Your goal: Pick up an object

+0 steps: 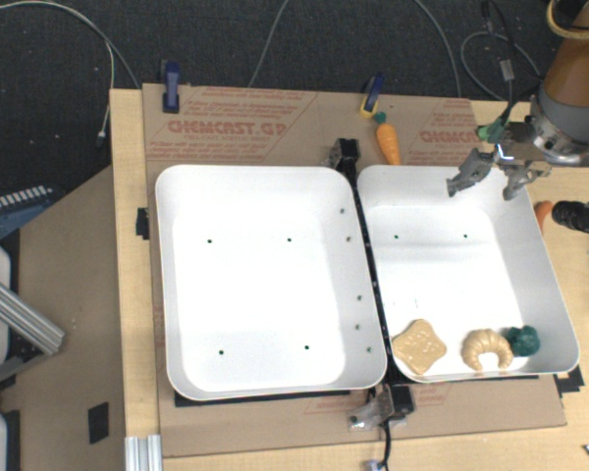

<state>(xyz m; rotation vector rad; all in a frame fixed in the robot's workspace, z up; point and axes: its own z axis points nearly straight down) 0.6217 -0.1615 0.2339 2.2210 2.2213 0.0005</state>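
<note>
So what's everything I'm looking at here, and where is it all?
White bins: 2, side by side on the bench; left bin, right bin.
Cracker: 1, tan, near edge of the right bin.
Croissant: 1, pale tan, right of the cracker.
Small teal object: 1, touching the croissant's right side; too small to identify.
Carrot: 1, orange with green top, on the cardboard behind the bins.
Blue clamps: 2, on the cardboard's far edge.
Cardboard sheet: 1, brown, under the bins.
Robot hand: 1, grey, fingers spread, above the right bin's far right corner.
</note>
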